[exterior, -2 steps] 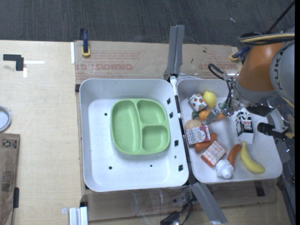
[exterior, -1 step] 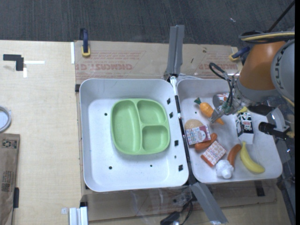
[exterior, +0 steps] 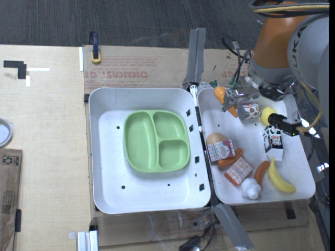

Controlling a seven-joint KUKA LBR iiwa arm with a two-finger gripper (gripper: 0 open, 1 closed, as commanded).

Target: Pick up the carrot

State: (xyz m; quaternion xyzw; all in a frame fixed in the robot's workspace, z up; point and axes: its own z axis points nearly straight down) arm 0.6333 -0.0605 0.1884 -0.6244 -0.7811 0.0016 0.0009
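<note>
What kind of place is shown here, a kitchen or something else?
Probably a robot test bench, not a kitchen: two white bins side by side, toy food such as a banana and carrot, and the robot arm reaching in.

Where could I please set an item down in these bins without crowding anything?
Bare floor rings the green divided plate in the left bin. The right bin is crowded with the carrot, banana and packets.

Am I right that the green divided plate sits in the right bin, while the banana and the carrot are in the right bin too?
Not quite. The camera view shows the green divided plate in the left bin, not the right one. The rest holds: the banana and the carrot are both in the right bin.
</note>
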